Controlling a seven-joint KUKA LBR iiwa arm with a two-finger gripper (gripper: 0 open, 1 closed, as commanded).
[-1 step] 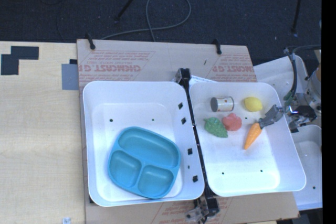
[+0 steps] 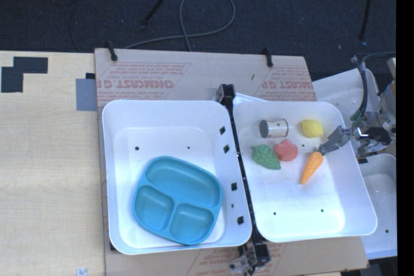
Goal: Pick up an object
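Observation:
The right bin [image 2: 323, 216] holds five small objects. A silver can [image 2: 274, 128] lies on its side at the back, and a yellow lemon [image 2: 312, 128] sits to its right. A green leafy piece [image 2: 265, 156] and a pink-red piece [image 2: 286, 150] touch each other in the middle. An orange carrot [image 2: 311, 167] lies slanted to their right. My gripper [image 2: 332, 141] reaches in over the bin's right rim, with its tip just above and to the right of the carrot's upper end. Nothing shows in its grasp.
The left bin [image 2: 123, 132] holds a blue divided plate [image 2: 176, 198] in its front half. A black divider [image 2: 234, 165] with clips runs between the bins. Cardboard lies under both. White sheeting and cables surround the arm at the right.

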